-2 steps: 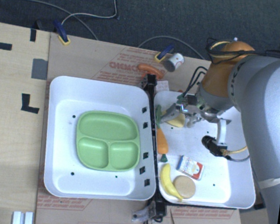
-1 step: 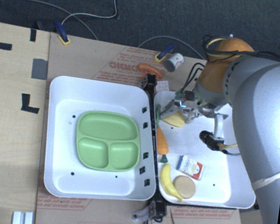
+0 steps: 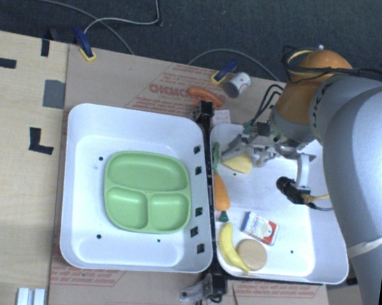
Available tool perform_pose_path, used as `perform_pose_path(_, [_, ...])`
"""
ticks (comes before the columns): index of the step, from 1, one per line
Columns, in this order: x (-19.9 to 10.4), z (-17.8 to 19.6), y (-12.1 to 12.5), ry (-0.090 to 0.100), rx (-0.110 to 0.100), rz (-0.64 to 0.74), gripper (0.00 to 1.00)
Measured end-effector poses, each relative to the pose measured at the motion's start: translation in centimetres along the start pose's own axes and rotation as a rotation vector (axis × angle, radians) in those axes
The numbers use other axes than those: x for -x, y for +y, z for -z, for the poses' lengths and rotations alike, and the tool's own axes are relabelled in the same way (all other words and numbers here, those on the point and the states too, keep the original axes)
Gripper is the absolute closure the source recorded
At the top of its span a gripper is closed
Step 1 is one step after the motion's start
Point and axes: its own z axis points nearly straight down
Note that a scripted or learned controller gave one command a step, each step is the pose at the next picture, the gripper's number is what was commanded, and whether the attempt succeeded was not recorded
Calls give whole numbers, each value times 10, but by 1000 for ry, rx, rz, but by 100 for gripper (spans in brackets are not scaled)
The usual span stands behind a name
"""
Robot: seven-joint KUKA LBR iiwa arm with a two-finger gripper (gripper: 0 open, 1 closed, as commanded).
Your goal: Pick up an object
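Hovering gripper (image 3: 244, 153) | yellow wedge (image 3: 239, 165) below (long axis left-right) | right bin (image 3: 308, 224)

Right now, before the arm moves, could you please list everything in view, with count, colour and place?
left bin: 1, white, view's left
right bin: 1, white, beside it
cardboard sheet: 1, brown, under both bins
divided plate: 1, green, middle of left bin
carrot: 1, orange, along right bin's left wall
yellow wedge: 1, pale yellow, right bin, by the gripper
small packet: 1, red and white, right bin
banana: 1, yellow, right bin's front
round disc: 1, tan, beside banana
sausage: 1, orange-red, on cardboard behind bins
clamps: 2, blue, cardboard's back edge
arm: 1, grey with orange band, from the right
gripper: 1, over right bin's back
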Motion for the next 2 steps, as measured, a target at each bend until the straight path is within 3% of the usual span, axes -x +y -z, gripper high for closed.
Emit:
perform_pose_path(1, [5, -7, 0, 0, 0, 0, 0])
perform_pose_path(2, [10, 6, 0, -6, -6, 0, 100])
